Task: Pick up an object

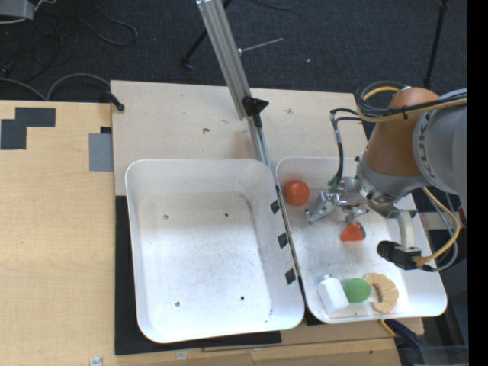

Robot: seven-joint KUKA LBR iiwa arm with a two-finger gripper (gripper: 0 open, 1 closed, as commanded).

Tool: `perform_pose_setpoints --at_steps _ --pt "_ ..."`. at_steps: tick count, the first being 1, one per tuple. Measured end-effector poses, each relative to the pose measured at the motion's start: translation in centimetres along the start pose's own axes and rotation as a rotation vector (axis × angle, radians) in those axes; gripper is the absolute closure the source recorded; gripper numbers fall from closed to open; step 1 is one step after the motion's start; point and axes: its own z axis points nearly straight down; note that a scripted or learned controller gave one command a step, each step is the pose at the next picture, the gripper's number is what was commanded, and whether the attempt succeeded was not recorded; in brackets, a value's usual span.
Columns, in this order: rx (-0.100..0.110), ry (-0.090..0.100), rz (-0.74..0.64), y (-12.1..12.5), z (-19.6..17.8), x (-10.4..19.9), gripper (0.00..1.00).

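Note:
My gripper (pixel 333 210) hangs low over the middle of the right bin (pixel 427 311), at the end of the grey arm with its orange band. It stands open, with nothing between its fingers. A red ball (pixel 296 192) lies just to its left near the bin's left wall. A small red object (pixel 352 233) rests on the bin floor just below and right of the gripper, close to one finger. At the bin's near end, side by side, lie a white block (pixel 330 293), a green ball (pixel 356 289) and a tan round ridged piece (pixel 383 292).
The left bin (pixel 145 197) adjoins the right one, with black clips (pixel 283 240) along the shared wall. A slanted aluminium bar (pixel 229 59) rises from the far side of the bench. Cables loop around the arm at the right.

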Motion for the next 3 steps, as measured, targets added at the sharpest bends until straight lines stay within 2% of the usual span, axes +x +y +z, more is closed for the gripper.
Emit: perform_pose_setpoints --at_steps 1,2,3 --pt "-0.008 -0.002 0.001 0.1 4.0 0.1 0.00" --pt "-0.009 -0.001 0.007 0.1 2.8 -0.1 1.00" --pt "-0.013 -0.002 -0.001 0.2 -3.5 0.2 1.00"
